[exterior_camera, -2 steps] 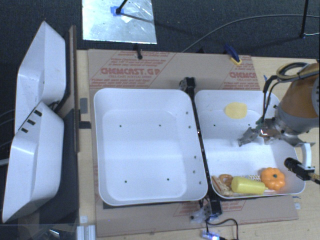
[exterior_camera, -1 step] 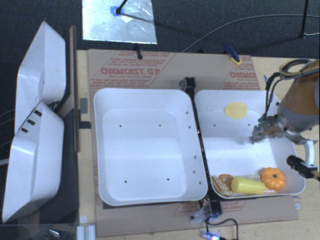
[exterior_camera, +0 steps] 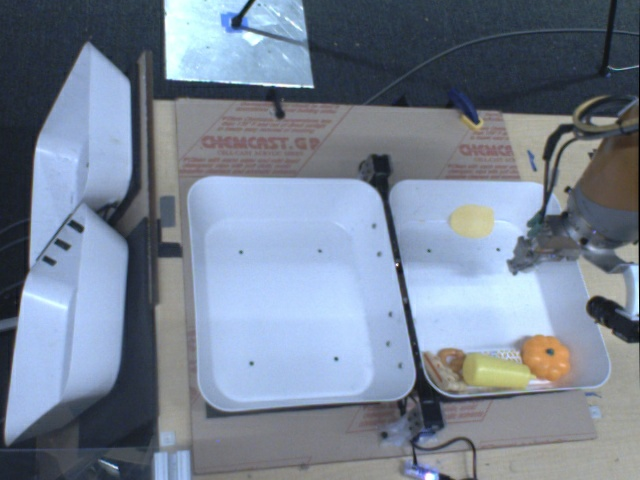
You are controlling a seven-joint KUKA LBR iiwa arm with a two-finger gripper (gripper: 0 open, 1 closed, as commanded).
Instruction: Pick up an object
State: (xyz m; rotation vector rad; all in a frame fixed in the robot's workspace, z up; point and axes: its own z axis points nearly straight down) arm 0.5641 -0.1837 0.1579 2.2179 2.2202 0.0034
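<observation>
The right bin [exterior_camera: 470, 298] holds a pale yellow round object [exterior_camera: 471, 221] near its back wall. Along its front wall lie a pretzel-like brown piece [exterior_camera: 447, 362], a yellow cylinder [exterior_camera: 494, 371] and a small orange pumpkin [exterior_camera: 546, 356]. My gripper [exterior_camera: 524, 256] hangs over the right side of this bin, to the right of the pale yellow object and apart from it. Nothing shows between its fingers.
The left bin [exterior_camera: 290, 288] stands beside the right one, with a black divider clamp [exterior_camera: 378, 168] between them. Two white bin lids [exterior_camera: 75, 248] lean at the far left. A metal plate [exterior_camera: 238, 26] lies behind the bench, and cables [exterior_camera: 590, 118] hang by the arm.
</observation>
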